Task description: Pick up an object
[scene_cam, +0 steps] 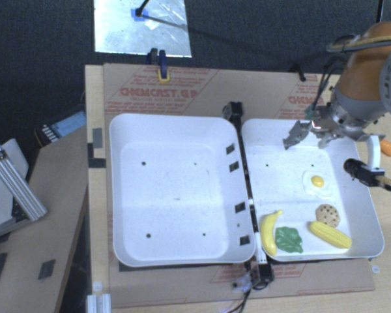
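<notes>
Gripper [311, 133] hangs over the right bin [274, 150], near its far edge, fingers spread apart, nothing between them. All objects sit toward the bin's near edge, well apart from the gripper.

Fried egg [316, 182] is the closest one, flat, roundish, right of the bin's middle. Cookie [327, 214] lies just nearer than the egg, round, no clear axis. Corn cob [330, 234] lies beside the cookie near the near-right corner, long axis slanting from the bin's middle toward that corner. Banana [268, 232] lies along the bin's left wall near the near-left corner, long axis running far-to-near, curved, far tip bending right. Green leaf [289, 239] touches the banana's right side.

Left bin [176, 188] sits alongside, clips [238, 167] on the shared edge.
</notes>
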`<state>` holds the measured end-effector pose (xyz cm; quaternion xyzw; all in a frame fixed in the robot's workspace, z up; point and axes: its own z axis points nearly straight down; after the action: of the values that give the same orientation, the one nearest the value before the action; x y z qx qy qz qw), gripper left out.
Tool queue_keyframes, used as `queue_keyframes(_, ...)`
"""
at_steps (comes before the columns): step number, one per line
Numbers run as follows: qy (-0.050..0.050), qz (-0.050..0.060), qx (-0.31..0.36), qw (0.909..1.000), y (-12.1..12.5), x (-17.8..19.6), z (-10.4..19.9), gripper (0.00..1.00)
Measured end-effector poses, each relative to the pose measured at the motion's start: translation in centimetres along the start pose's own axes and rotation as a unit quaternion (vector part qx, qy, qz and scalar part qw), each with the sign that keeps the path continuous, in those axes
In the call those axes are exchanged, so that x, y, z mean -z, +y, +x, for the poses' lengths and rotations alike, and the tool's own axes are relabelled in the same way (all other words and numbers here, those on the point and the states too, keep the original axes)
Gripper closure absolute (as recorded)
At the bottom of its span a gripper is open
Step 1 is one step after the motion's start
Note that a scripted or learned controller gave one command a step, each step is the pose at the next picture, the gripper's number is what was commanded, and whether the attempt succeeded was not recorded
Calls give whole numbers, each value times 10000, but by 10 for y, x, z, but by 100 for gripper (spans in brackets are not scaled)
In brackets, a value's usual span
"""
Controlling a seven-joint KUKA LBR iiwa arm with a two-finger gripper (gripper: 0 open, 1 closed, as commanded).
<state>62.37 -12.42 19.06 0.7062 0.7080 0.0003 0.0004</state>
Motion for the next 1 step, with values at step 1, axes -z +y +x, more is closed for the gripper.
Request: queue_keyframes(1,2,-96,52,9999,32,143,72,0)
